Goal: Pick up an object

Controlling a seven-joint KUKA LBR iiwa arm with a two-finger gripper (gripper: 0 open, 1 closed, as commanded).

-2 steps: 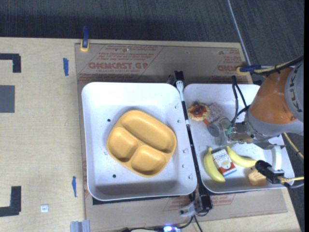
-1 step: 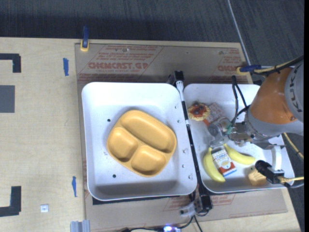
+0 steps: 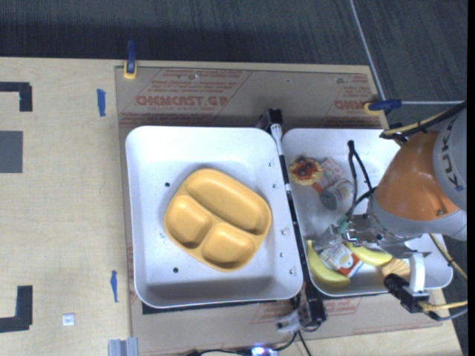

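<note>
Red print on the cardboard [image 3: 245,87] under the bins reads roughly "CHEMCAST GB". The arm [image 3: 419,188] hangs over the right bin [image 3: 371,141]; its gripper [image 3: 355,232] sits at 5 o'clock above a banana [image 3: 326,269] and packets [image 3: 308,170]. Grip state: cannot tell. A yellow tray [image 3: 217,219] fills the left bin [image 3: 148,199], margins free.

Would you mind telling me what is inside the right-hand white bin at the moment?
The right-hand white bin holds a yellow banana, a small red-and-white packet, a clear wrapped item and a white carton. The grey arm with its orange band covers the bin's right part, hiding anything beneath.
</note>
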